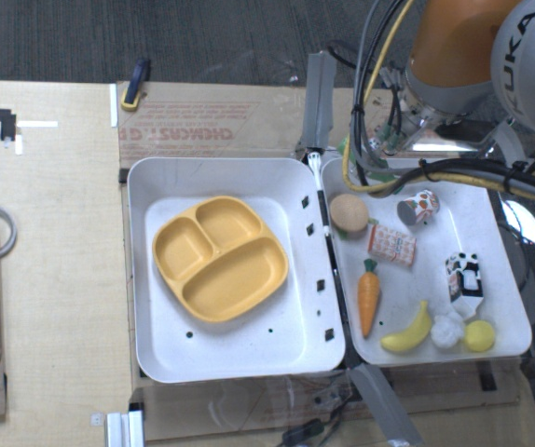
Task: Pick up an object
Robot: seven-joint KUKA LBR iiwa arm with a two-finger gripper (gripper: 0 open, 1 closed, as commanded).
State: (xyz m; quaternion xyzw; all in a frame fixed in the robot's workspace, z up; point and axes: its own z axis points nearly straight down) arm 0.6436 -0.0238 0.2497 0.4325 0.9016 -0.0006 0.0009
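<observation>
The right bin (510, 250) holds several small objects. A round tan bun (349, 213) lies at its back left, beside a small grey and orange spotted cup (419, 207) on its side. A red and white packet (391, 245) sits just in front of them. A carrot (368, 296) points toward the front, with a banana (409, 331), a white crumpled ball (446, 331) and a yellow lemon (479, 335) along the front edge. A black and white carton (464, 277) stands at the right. My gripper (382, 149) hangs over the bin's back edge among cables, above the bun and apart from it.
The left bin (156, 324) holds a yellow divided plate (221, 257). Thick cables (454, 170) run across the back of the right bin. A brown cardboard sheet (212, 119) lies behind the bins, and a wooden bench top (53, 250) spreads to the left.
</observation>
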